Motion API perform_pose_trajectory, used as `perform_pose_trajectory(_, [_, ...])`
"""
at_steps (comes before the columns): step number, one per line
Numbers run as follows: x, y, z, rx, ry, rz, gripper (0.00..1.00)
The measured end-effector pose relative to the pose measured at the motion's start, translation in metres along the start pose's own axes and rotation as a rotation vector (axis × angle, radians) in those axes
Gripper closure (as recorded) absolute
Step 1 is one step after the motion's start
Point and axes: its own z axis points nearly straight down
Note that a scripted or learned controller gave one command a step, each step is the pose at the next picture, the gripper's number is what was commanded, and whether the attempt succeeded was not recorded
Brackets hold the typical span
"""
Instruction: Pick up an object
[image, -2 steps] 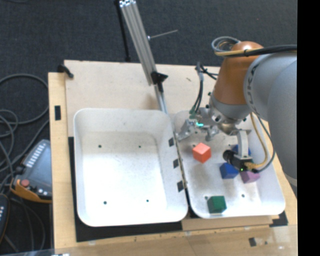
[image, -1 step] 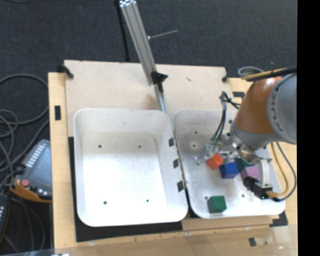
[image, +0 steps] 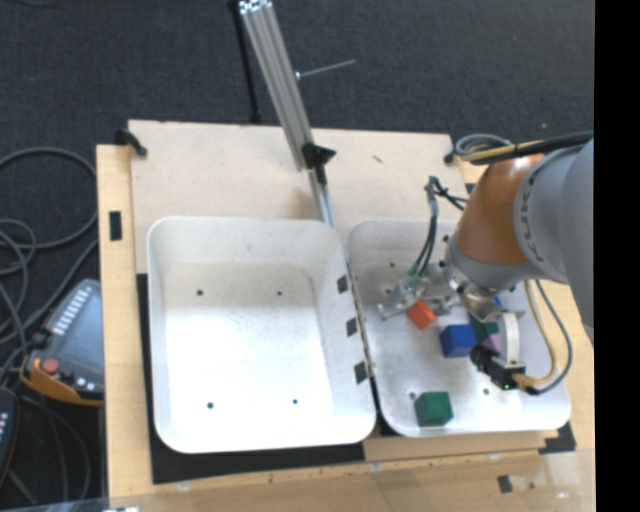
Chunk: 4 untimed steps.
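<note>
The right bin (image: 395, 250) holds three small blocks. An orange-red block (image: 421, 315) lies near its middle, a blue block (image: 457, 340) sits just right of it, and a green block (image: 433, 407) rests near the front rim. My gripper (image: 415, 296) is low inside this bin, directly behind the orange-red block and very close to it. The grey arm with its orange band (image: 495, 215) reaches in from the right and hides the bin's far right part. Nothing is visibly lifted off the bin floor.
The left bin (image: 250, 330) stands beside the right one, their rims touching at the middle. A slanted aluminium post (image: 285, 90) rises from the bench behind the bins. Cables and a control pendant (image: 65, 345) lie on the floor to the left.
</note>
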Motion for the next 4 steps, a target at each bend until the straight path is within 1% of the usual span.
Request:
perform_pose_trajectory(1, [0.002,0.012,0.007,-0.004,-0.002,0.000,0.00])
perform_pose_trajectory(2, [0.003,0.033,0.016,0.007,0.001,0.001,0.00])
perform_pose_trajectory(3, [0.042,0.000,-0.075,0.016,0.007,-0.004,0.00])
perform_pose_trajectory(4, [-0.014,-0.065,0.030,0.024,0.006,0.006,0.00])
